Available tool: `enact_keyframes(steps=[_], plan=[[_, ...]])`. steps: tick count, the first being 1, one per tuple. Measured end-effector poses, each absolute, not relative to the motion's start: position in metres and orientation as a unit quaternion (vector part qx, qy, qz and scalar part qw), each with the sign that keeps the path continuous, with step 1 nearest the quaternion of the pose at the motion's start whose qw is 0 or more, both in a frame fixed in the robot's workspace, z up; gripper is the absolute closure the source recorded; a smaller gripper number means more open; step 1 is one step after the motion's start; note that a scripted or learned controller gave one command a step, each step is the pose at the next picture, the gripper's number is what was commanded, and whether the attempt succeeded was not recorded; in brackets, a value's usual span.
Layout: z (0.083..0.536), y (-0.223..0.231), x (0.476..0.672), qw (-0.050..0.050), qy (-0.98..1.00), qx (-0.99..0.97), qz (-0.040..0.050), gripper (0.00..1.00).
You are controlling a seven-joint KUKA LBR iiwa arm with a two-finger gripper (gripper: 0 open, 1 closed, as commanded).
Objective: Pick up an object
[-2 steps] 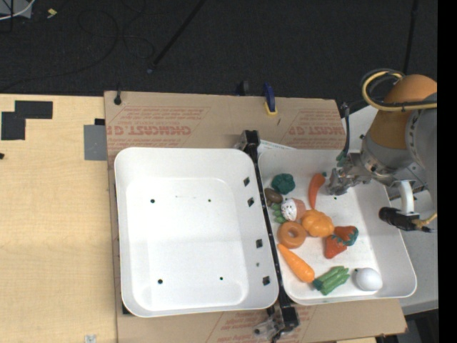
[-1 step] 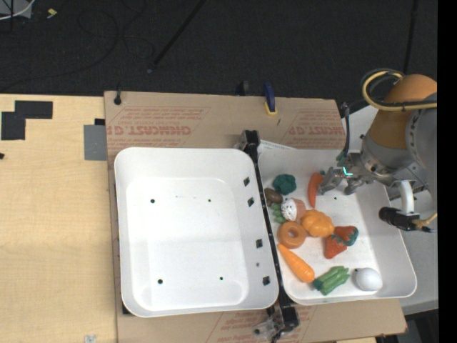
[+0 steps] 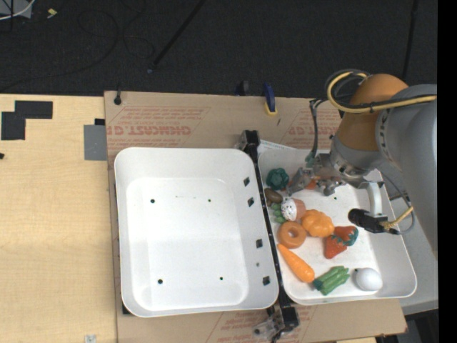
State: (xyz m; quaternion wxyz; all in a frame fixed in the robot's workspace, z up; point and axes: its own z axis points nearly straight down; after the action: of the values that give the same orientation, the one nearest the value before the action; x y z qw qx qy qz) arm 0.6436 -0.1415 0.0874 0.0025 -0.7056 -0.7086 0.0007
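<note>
The right bin holds several toy foods. A dark green piece lies at its far left, with a brown piece and a white speckled egg below it. An orange ring, an orange pepper and a red piece sit in the middle. A carrot, a green vegetable and a white egg lie near the front. My gripper hangs low over the bin's far part, just right of the dark green piece and above the orange pepper.
The left bin stands beside the right one, divided from it by a black-clipped rim. The grey arm and a black cable fitting cover the right bin's far right side. Brown cardboard lies under both bins.
</note>
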Motion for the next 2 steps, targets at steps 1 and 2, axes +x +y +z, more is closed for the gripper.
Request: enact_keyframes(steps=[1,2], plan=[[0.098,-0.144,0.644,0.002,-0.708,-0.707,0.0011,1.00],[0.087,-0.144,0.643,0.002,-0.708,-0.707,0.0014,1.00]])
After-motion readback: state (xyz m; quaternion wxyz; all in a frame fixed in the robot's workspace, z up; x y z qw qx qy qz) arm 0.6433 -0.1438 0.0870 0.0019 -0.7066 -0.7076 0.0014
